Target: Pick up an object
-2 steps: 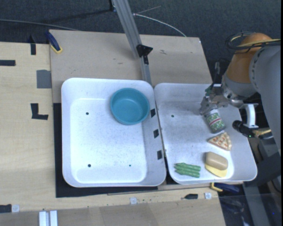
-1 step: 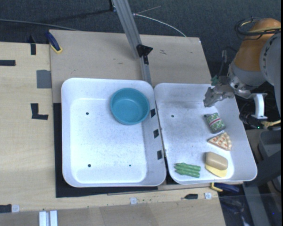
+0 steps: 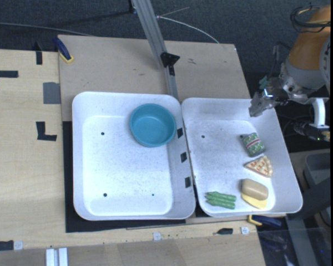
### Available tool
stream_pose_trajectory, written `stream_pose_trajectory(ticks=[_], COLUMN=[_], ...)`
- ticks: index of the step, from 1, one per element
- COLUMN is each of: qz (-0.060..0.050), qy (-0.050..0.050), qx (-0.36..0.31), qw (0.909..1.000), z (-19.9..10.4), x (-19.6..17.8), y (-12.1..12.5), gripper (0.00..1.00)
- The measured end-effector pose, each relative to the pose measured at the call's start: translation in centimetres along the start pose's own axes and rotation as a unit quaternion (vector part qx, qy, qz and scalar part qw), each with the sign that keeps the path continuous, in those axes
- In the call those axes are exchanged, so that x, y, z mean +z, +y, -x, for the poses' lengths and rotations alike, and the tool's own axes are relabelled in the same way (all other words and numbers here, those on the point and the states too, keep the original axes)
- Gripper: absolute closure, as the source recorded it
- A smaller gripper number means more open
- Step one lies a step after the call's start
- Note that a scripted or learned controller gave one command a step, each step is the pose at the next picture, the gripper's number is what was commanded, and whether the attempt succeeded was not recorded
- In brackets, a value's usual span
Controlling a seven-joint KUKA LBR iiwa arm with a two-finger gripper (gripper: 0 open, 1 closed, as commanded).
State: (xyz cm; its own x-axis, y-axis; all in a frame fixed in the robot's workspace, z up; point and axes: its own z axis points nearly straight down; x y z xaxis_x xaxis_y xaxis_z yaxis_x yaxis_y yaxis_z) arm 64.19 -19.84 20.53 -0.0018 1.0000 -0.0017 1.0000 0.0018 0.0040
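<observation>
Four small objects (image 3: 252, 143) lie below the claw (image 3: 258, 105).

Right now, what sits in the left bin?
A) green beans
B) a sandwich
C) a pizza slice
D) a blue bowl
D: the blue bowl sits alone near the top of the left bin; the other small items lie in the right bin.

A wooden bench (image 3: 22, 148) carries two white bins (image 3: 89, 165) side by side.
</observation>
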Motion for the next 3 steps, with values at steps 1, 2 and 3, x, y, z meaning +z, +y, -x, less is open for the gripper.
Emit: stream_pose_trajectory(ticks=[1, 2, 3], qz=[0.001, -0.003, -0.003], qy=[0.000, 0.001, 0.002], qx=[0.000, -0.001, -0.002], qw=[1.0000, 1.0000, 1.0000], z=[0.2, -4.6, -9.5], x=[-6.4, -6.1, -6.4], y=[0.2, -1.5, -2.4], gripper=[1.00, 1.00, 1.00])
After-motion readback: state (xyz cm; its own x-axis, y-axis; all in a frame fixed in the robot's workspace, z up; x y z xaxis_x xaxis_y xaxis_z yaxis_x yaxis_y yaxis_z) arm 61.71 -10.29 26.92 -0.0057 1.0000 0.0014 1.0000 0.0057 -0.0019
